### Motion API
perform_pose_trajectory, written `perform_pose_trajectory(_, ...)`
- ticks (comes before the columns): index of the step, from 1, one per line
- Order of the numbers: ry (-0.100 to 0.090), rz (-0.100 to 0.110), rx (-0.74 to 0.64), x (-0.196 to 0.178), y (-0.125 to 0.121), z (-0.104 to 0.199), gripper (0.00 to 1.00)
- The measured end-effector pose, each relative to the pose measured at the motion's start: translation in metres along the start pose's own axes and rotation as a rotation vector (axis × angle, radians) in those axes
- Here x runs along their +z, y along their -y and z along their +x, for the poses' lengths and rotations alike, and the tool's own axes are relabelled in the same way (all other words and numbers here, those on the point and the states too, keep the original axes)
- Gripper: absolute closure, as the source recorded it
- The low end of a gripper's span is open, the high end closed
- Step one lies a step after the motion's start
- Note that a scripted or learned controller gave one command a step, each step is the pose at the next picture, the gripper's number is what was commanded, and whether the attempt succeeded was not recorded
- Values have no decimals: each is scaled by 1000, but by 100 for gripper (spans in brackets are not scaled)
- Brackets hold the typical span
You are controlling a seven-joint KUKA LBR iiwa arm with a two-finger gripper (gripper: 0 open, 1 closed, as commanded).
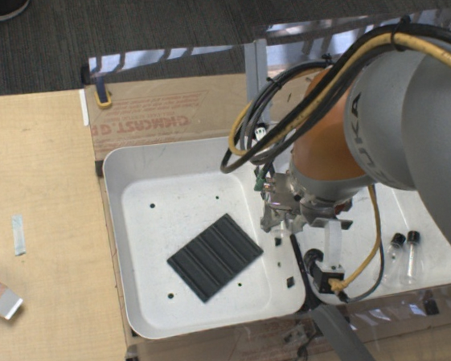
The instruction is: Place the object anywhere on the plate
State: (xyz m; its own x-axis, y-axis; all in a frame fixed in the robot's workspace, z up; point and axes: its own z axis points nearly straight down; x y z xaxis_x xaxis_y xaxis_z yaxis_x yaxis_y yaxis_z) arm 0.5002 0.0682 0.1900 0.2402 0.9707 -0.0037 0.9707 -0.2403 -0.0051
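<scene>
Hovering over the divide between the bins, end effector state cannot be told. Dark ribbed plate lies in left bin; object unidentifiable. Risk: missed grasp, nothing placed.

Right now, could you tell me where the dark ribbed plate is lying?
The plate lies flat in the left bin, in its lower middle, turned at an angle, just left of the gripper.

The bins are white with small black specks. The plate is dark grey, ribbed with parallel grooves. The arm is grey with an orange band, its cables black and yellow.
</scene>
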Motion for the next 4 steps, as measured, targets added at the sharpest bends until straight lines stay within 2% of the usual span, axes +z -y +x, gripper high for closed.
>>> perform_pose_trajectory(1, 1, -3, -172, -21, -61, 71, 100)
perform_pose_trajectory(2, 1, -3, -236, -102, -64, 64, 100)
perform_pose_trajectory(3, 1, -5, -560, -114, -103, 84, 100)
perform_pose_trajectory(4, 2, -8, -1146, -142, -120, 145, 100)
